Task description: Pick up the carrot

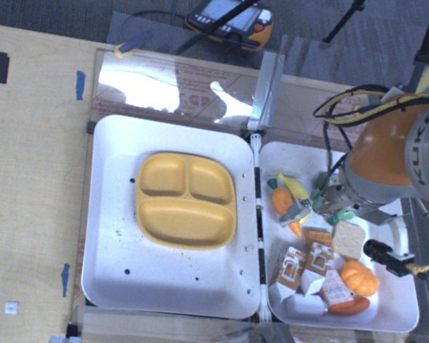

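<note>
Right, I see the arm (410, 148) reaching in from the right over the right-hand bin (401, 314), with the claw (302, 212) down low near that bin's upper left. The carrot (281, 201) lies in that same corner, just left of the claw tips and apparently touching them; an orange bit also shows just below the claw, and I can't say whether it belongs to the carrot. From this angle I cannot tell whether the claw is spread or pressed together, nor whether anything sits between its tips. A banana (294, 187) lies just above the claw. Lower in the bin I make out a slice of bread (349, 240), a small pumpkin (361, 278) and a sausage (348, 306). The left bin (104, 214) holds a yellow divided plate (186, 200).
</note>
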Available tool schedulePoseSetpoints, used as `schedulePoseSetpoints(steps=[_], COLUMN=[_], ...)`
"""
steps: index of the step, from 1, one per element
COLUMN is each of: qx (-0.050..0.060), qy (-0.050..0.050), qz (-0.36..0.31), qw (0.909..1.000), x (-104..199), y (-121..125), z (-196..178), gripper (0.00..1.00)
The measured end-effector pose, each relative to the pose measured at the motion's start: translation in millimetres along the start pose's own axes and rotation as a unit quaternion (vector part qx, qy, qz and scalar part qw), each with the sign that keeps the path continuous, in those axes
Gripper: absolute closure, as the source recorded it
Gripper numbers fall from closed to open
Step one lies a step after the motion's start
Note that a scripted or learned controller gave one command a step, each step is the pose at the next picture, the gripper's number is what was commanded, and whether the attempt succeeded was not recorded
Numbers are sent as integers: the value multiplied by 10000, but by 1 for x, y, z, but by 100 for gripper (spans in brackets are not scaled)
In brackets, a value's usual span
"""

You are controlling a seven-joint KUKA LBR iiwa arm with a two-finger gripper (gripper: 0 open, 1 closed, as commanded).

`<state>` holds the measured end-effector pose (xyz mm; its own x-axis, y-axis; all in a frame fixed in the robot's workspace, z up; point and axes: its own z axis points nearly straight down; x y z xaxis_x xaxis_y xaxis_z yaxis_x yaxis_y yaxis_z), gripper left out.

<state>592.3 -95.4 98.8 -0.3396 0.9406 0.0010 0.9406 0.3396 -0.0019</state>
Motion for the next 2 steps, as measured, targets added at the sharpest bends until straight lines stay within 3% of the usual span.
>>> schedulePoseSetpoints(steps=[1, 2], qx=[13, 2], qy=[7, -6], qz=[8, 116], qw=[10000, 9999], x=[-1, 20], y=[0, 78], z=[-6, -83], gripper=[100, 100])
